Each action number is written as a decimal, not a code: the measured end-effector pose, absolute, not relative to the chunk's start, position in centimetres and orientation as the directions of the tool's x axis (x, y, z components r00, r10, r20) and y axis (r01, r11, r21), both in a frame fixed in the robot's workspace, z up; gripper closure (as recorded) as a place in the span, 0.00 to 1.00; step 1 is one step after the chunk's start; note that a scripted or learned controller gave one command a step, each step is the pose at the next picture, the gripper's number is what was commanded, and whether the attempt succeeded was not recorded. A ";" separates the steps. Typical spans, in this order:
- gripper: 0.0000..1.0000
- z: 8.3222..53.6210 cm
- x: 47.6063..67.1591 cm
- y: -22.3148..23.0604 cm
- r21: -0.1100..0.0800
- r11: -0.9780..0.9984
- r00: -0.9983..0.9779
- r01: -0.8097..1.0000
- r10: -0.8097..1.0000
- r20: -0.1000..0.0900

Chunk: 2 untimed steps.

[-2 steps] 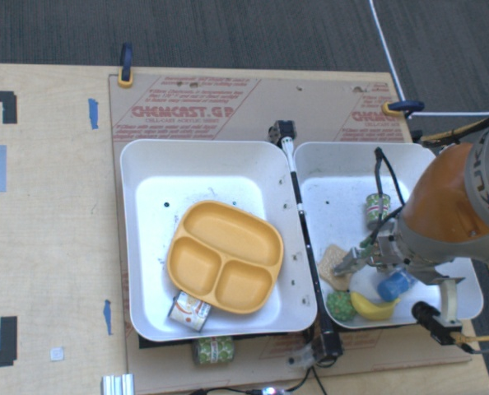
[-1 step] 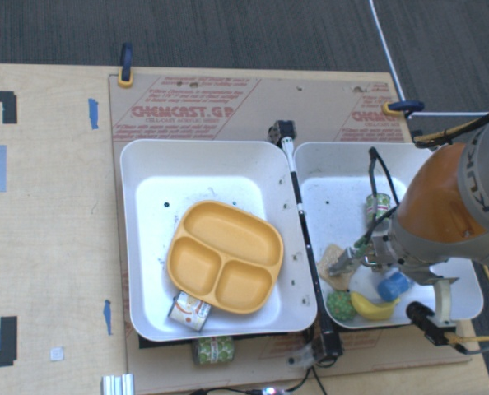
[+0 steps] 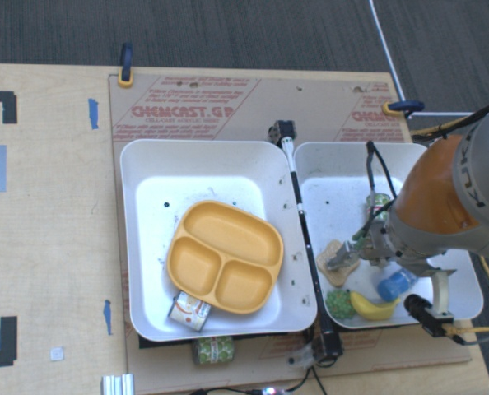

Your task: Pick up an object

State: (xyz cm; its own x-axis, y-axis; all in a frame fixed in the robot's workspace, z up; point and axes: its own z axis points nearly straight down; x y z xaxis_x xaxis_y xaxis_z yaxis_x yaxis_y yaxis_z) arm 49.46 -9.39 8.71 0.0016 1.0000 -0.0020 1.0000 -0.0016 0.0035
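Note:
My gripper [image 3: 342, 260] is low in the right bin [image 3: 335, 189], near its left wall, right over a tan, flat object [image 3: 332, 271]. Whether it touches that object is unclear. A yellow banana [image 3: 371, 305] lies just below it, next to a green leafy toy [image 3: 340, 303] in the bin's front left corner. A blue object [image 3: 393, 286] sits beside the wrist. A green can [image 3: 379, 202] stands further back, partly behind the cables.
The left bin [image 3: 146, 220] holds a yellow divided plate [image 3: 225, 256] and a small can [image 3: 189, 311] at its front edge. Another green can [image 3: 216, 350] lies on the bench in front of that bin. The arm's orange band [image 3: 438, 189] covers the right bin's right side.

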 end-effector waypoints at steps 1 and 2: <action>0.00 8.7 49.6 -9.5 0.002 0.000 0.000 1.000 1.000 0.000; 0.00 8.8 49.2 -9.4 0.010 -0.001 0.001 1.000 1.000 -0.003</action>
